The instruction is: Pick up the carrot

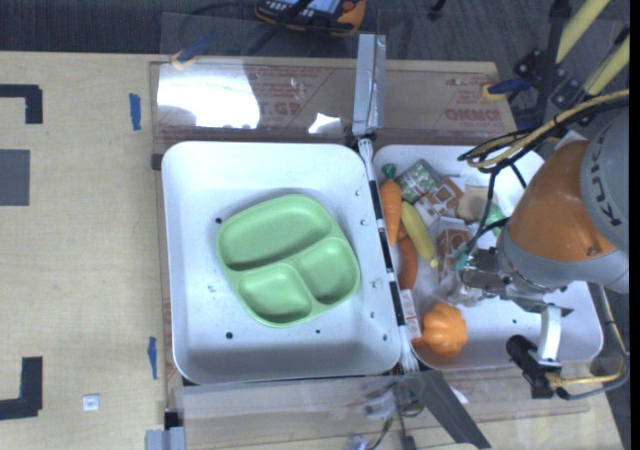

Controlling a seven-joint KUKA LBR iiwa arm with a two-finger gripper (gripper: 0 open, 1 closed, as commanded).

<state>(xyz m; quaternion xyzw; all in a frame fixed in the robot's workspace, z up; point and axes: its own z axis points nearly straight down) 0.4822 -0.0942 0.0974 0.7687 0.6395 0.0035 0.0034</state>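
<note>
Fingers (465,276) hide beneath the wrist; we cannot tell whether they are parted or closed. Left of them, the carrot (390,206) lies along the right bin's (585,343) left wall, touching a banana (418,233). We judge it light, stiff and smooth: grip it mid-length, across its width.

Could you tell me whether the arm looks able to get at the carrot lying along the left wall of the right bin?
Probably yes: the carrot lies uncovered on top, though the bin wall and a banana flank it closely, leaving little room for the gripper.
</note>
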